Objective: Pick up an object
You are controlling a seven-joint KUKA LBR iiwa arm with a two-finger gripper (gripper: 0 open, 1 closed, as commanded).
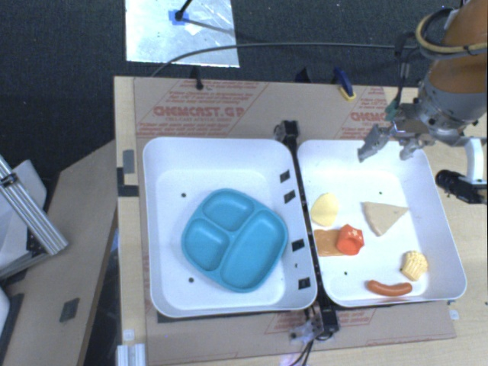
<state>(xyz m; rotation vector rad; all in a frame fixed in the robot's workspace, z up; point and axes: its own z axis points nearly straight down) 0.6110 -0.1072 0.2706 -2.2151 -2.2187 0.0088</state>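
Observation:
In the right bin [427,181] lie several toy foods: a pale yellow piece [325,209], a red pepper [350,239] on a tan slice [325,242], a beige wedge [383,216], a yellow corn piece [414,264] and a sausage [389,287]. My gripper [391,145] hangs above the bin's far edge, well up from the foods. Its two fingers [370,145] are spread apart with nothing between them.
The left bin [171,204] holds a blue divided plate [234,239]. A black divider with clips [299,204] runs between the bins. Blue and yellow clamps [343,82] sit on the cardboard behind the right bin. A metal frame [27,212] stands at far left.

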